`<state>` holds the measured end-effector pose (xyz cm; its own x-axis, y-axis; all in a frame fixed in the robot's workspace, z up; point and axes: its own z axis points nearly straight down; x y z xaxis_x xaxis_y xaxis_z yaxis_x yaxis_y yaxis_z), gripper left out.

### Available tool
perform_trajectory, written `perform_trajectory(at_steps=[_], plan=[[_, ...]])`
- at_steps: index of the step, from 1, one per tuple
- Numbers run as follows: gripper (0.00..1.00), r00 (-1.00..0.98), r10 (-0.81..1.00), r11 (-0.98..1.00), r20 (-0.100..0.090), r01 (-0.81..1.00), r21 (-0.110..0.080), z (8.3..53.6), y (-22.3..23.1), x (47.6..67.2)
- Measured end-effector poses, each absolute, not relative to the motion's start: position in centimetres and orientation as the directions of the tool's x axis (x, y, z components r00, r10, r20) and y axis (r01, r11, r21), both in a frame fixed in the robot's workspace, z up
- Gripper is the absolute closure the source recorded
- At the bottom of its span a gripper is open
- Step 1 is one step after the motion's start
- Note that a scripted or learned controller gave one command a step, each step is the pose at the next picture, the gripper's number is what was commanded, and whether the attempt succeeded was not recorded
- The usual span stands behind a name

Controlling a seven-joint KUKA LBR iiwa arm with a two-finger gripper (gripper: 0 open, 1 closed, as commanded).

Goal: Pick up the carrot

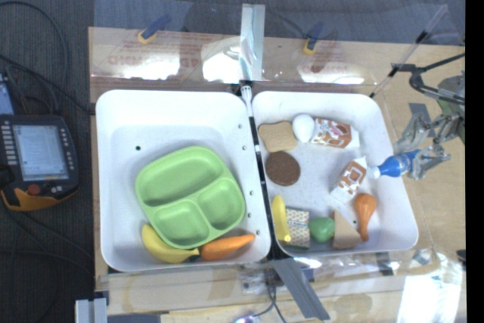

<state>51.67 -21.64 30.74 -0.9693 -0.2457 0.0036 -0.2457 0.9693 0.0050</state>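
The carrot (227, 246) lies in the left bin (121, 163) along its near edge, towards the near right corner, touching the green plate (189, 197) and a banana (162, 246). It is orange, tapered, lying flat. The claw (435, 128) hangs well apart, past the right bin's (393, 163) far right corner; its state I cannot tell.

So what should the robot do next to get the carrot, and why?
Probably swing the arm left across both bins. The end effector sits at the right edge of the right white bin, while the orange tapered carrot lies in the left white bin, at its front edge, just below the green divided plastic plate and beside the yellow banana.
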Motion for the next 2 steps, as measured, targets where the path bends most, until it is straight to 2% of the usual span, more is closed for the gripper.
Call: perform_trajectory(at_steps=[1, 2], plan=[[1.00, -0.956, -0.292, 0.957, -0.005, -0.292, -0.003, 33.8, -19.4, 51.7], [1.00, -0.973, -0.232, 0.973, -0.003, -0.232, -0.001, 32.9, -21.5, 50.1]])
